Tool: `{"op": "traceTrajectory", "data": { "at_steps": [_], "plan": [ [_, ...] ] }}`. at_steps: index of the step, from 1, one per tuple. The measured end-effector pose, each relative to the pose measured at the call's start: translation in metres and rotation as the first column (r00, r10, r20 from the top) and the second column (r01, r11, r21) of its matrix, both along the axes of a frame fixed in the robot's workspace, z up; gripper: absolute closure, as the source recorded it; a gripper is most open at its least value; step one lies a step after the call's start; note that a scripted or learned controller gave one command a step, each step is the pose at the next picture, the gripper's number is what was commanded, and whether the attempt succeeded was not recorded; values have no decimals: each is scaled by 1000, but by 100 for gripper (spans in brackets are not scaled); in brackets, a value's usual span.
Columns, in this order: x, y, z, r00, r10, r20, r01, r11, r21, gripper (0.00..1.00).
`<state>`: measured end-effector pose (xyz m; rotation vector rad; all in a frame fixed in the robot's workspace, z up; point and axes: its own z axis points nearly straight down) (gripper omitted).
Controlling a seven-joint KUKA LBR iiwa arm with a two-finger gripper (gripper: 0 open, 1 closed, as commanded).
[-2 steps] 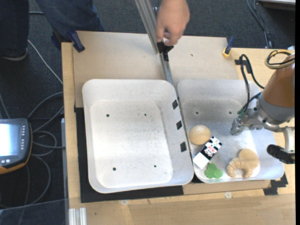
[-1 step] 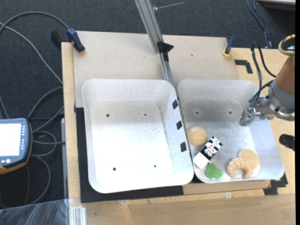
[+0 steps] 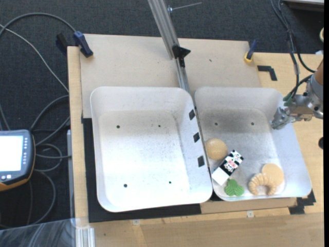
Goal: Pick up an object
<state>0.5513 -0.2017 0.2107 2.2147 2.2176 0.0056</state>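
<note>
The right bin (image 3: 257, 99) holds several small objects near its front. A tan round piece (image 3: 216, 149) lies by the left wall. Beside it sits a black and white block with coloured dots (image 3: 229, 165). A green clover-shaped piece (image 3: 235, 189) rests at the front edge. A beige croissant-like shape (image 3: 267, 179) lies at the front right. My gripper (image 3: 280, 119) hangs over the bin's right rim, apart from all of them, with nothing visible between its fingers.
The left bin (image 3: 139, 148) stands beside the right one, with a divider rail (image 3: 195, 138) between them. A metal pole (image 3: 162, 19) rises from the back of the bench. Cables and a pendant screen (image 3: 13, 156) lie off to the left.
</note>
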Motion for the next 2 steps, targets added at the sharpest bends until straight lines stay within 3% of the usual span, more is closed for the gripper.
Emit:
{"op": "traceTrajectory", "data": {
  "at_steps": [2],
  "plan": [
    [-10,106,-11,1000,5,-11,-5,1000,7,100]
  ]
}}
